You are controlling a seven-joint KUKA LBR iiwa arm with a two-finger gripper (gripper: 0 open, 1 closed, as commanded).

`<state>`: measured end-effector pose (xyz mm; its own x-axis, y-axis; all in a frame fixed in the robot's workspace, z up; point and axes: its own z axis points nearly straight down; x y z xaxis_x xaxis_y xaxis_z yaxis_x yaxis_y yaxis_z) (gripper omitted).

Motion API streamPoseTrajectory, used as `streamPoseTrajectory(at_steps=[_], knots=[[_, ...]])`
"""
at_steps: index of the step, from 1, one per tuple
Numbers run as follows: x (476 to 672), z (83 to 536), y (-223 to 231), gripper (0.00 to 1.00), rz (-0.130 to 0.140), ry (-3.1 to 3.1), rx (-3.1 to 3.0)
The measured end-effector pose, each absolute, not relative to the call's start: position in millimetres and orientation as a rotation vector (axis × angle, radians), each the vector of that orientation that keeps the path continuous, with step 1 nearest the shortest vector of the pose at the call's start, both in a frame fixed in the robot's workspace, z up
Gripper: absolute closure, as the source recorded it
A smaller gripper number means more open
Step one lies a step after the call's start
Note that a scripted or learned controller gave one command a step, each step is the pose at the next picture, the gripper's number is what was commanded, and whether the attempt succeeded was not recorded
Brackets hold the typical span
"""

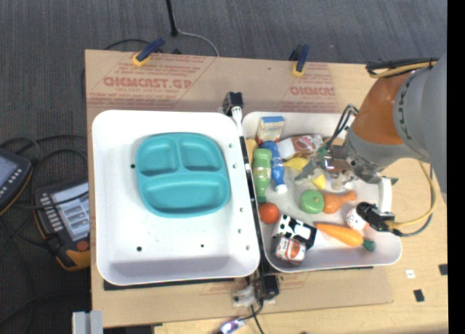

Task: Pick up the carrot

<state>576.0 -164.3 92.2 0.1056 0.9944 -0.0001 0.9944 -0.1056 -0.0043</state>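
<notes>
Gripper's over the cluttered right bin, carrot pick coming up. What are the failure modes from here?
1. The gripper hangs above the green apple and yellow toy, not the long orange carrot, so it may grab the wrong item.
2. The carrot lies low against the white bin's front wall, beside a red-and-white can; fingers may snag them.

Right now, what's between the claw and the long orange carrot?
In the camera view, a round green apple-like toy and an orange lump lie between claw and long orange carrot.
</notes>
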Motion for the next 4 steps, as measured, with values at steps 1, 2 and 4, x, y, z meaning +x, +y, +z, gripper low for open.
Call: streamPoseTrajectory(at_steps=[1,2,4], knots=[[532.8,89,-171,0.0,-0.01,-2.578,-1.832],[532.4,96,-170,1.0,-0.01,-2.571,-1.828],[489.4,88,-175,0.0,-0.007,-2.793,-1.468]])
